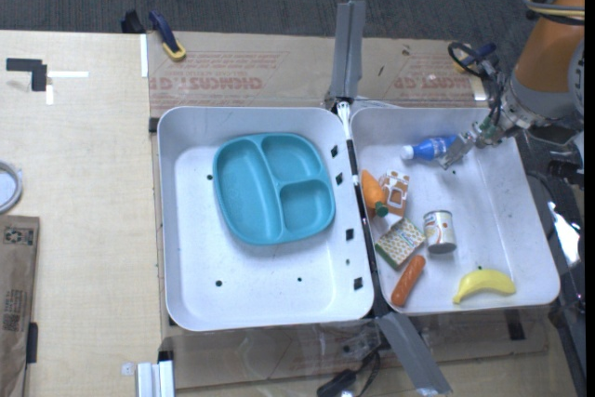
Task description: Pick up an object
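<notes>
My gripper (462,147) is low over the back of the right bin (521,200), at the right end of a blue bottle (431,147) with a white cap that lies on its side. Gripper and bottle look close or touching; I cannot see whether the bottle is held. Further forward in the same bin lie an orange carrot (372,190), a small white and orange box (398,190), a green patterned box (401,243), a small can (439,231), a red sausage (408,280) and a yellow banana (483,284).
The left bin (186,228) holds a blue divided plate (274,188). A grey post (349,46) rises behind the wall between the two bins. The grey and orange arm (548,51) comes in over the right bin's back right corner.
</notes>
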You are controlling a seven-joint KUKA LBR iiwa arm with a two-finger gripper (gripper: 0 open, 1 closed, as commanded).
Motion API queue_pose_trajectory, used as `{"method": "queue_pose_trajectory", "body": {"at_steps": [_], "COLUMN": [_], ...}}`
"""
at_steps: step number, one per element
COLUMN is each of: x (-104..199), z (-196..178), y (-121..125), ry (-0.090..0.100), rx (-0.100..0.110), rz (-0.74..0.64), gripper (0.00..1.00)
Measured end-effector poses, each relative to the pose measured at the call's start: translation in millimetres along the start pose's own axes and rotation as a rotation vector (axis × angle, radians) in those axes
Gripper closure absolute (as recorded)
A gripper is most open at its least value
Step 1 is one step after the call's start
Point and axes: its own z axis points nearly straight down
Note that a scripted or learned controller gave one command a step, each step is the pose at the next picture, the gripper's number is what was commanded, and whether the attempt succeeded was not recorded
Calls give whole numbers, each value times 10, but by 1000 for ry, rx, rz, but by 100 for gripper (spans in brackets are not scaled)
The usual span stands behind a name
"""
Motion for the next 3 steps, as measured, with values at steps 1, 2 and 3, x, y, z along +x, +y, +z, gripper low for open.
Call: {"method": "queue_pose_trajectory", "body": {"at_steps": [1, 2, 3], "x": [-16, -16, 524], "z": [-107, -107, 70], "y": [1, 2, 275], "ry": [-5, -5, -7], "rx": [-3, -4, -4], "rz": [2, 3, 42], "gripper": [100, 0, 0]}}
